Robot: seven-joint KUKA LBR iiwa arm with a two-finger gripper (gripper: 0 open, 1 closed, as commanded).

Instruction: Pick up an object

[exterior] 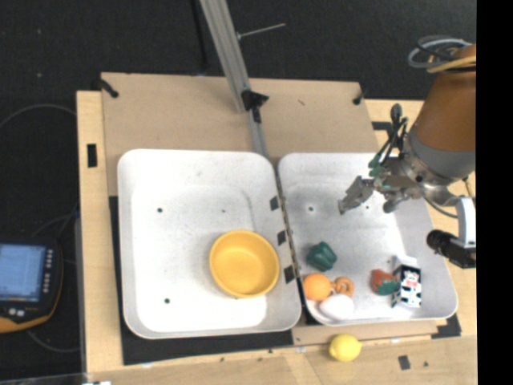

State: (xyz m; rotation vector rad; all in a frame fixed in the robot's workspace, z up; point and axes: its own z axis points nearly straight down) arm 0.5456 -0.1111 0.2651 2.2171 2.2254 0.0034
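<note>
1. Camera view, arm and gripper: Reaching in from the right over the right-hand bin (321, 167), gripper (370, 197) hanging above that bin's bare far half, well apart from every object. Two dark fingers seen spread apart with nothing between them, so released and carrying nothing. Probably poised high to leave room for a descent onto a chosen object.

2. Camera view, right-hand bin: Candidates for picking crowded along the near edge. Green block (322, 255) lying a little toward the middle, just beside the divider between the bins. Orange ball (317, 285) touching a white rounded object (337, 306) at the near left corner, with a small orange ring-like piece (345, 285) right beside them. Red-and-green toy (383, 281) and white-and-black box (409, 287) set close together near the near right corner. Green block judged the easiest target, standing free of its neighbours.

3. Camera view, left-hand bin (160, 183): Yellow bowl (244, 263) sitting open side up toward the near right corner.

4. Camera view, bench (192, 111): Yellow lemon-like object (345, 347) resting outside the bins, just past the right-hand bin's near edge, likely out of play.
</note>
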